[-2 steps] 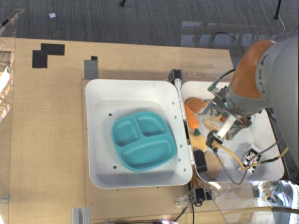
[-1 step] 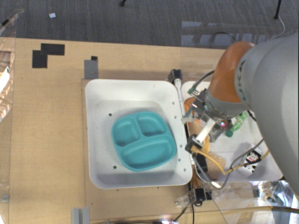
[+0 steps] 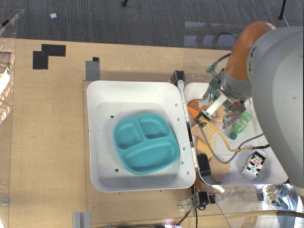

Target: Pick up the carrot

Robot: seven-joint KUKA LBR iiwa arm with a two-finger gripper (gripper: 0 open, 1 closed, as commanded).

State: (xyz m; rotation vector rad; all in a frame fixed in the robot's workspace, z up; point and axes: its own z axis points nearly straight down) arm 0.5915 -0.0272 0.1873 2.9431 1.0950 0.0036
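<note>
- Camera view, looking down at a slant on a pale wooden bench (image 3: pixel 47 141) that bears two shallow white plastic bins side by side.
- The left white bin (image 3: pixel 102 96) holds a teal plastic plate with three compartments (image 3: pixel 146 143), lying flat near the bin's middle, two small compartments on the far side and one wide one on the near side.
- The right white bin (image 3: pixel 270 172) is partly covered by the large grey robot arm with an orange band above its wrist (image 3: pixel 278 94), which reaches in from the right.
- The two-finger gripper (image 3: pixel 209 112) hangs over the far left part of the right bin, pointing down and to the left; whether its fingers are spread or pressed together cannot be told.
- The orange carrot (image 3: pixel 193 109) lies in the right bin against its left wall, just left of the gripper's tip; whether the two touch cannot be told.
- A flat tan, wood-coloured piece (image 3: pixel 211 137) lies just near of the carrot.
- A green plastic bottle (image 3: pixel 240 125) lies to the right of the gripper, under the arm.
- A small white box with black markings (image 3: pixel 253 164) sits in the near right part of the right bin, well apart from the carrot.
- A thin yellow cable (image 3: pixel 228 147) curves across the right bin's floor.
</note>
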